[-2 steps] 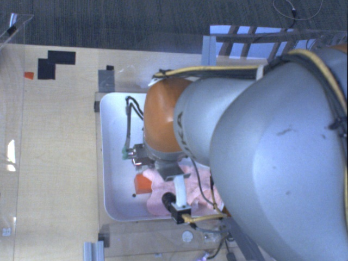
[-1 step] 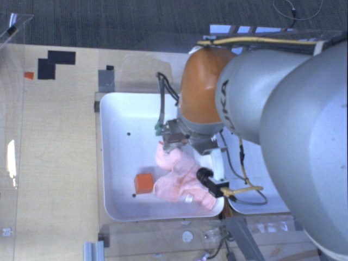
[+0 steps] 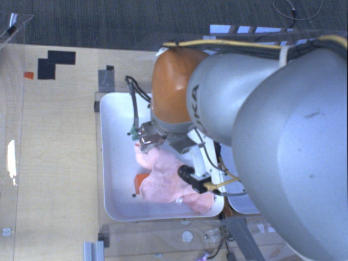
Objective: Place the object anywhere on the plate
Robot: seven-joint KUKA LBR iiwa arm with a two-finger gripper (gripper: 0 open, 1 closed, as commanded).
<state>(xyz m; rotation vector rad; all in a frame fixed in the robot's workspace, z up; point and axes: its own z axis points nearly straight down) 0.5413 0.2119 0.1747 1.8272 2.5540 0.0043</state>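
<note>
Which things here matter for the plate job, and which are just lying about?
Job: pink cloth, likely, in the left bin; gripper at its edge.
Lying about: orange thing beside the cloth; black shapes on the bench.

One camera hangs above the bench [image 3: 54,145], tilted down, with dark floor [image 3: 136,10] along its top edge. The arm [image 3: 283,135] passes close under the lens from the right, overlapping one white bin [image 3: 117,162] and, I think, hiding most of the other bin [image 3: 242,204].

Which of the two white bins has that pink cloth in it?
The shallow white bin toward the view's left holds the crumpled pink cloth. The other white bin is mostly hidden under the grey arm.
</note>
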